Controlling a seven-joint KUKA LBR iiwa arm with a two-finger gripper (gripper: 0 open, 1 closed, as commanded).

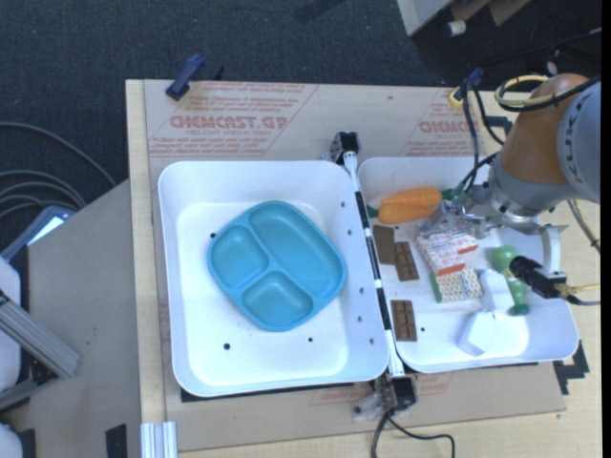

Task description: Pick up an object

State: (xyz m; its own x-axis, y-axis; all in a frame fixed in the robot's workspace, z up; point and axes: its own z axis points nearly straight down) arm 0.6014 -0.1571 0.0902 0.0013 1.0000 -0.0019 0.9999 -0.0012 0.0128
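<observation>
The camera view looks down at a slant on a bench [239, 113] covered with brown printed board, bearing two shallow white bins side by side. The left bin [181, 256] holds a blue divided plate [275, 265] with three compartments, lying flat near the bin's middle and turned at an angle to the bin's walls.

The right bin [544, 342] carries a scatter of small things. An orange carrot-shaped toy [410, 204] lies near its upper left corner. Below it, along the left wall, sit brown chocolate-bar pieces [394, 256], and a further brown piece [404, 319] lies lower down by the same wall. A clear packet with red and white print [449, 252] rests near the bin's middle, with a checked red and white piece [456, 284] just below it. A white block [485, 332] lies toward the lower edge, and a green item [504, 256] sits to the right of the packet.

The arm [544, 151] comes in from the right, its orange band showing above the wrist. The gripper [465, 208] hangs over the upper middle of the right bin, just beside the carrot toy and above the packet; whether it is apart, together or clamped on anything cannot be told from here
</observation>
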